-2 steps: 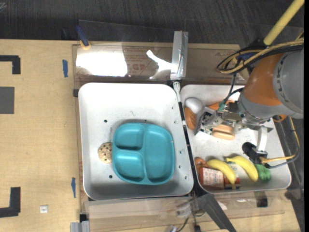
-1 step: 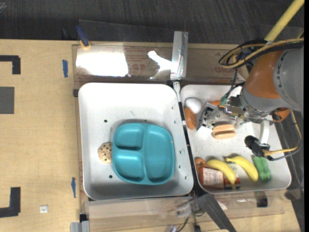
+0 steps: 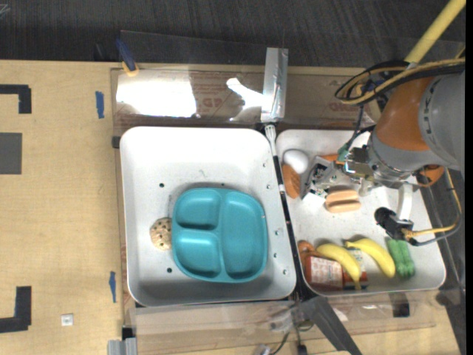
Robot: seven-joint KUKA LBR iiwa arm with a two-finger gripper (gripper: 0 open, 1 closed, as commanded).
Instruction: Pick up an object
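Gripper (image 3: 323, 181) hangs over the right bin (image 3: 429, 272) beside a hot dog (image 3: 342, 200); its opening cannot be told. Red-labelled bottle (image 3: 324, 270) lies near bananas (image 3: 362, 257), label writing unreadable

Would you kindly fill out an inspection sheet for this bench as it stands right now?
Surface: two white bins side by side, left bin, right bin.
Job's things: hot dog, two bananas, bottle, green object, white egg-like object, all in the right bin.
Clutter: teal divided tray and cookie in the left bin.
Hand: hand low over the right bin beside the hot dog; grip cannot be judged.
Cables: yellow and black loops by the arm.
Surroundings: cardboard, blue tape marks.
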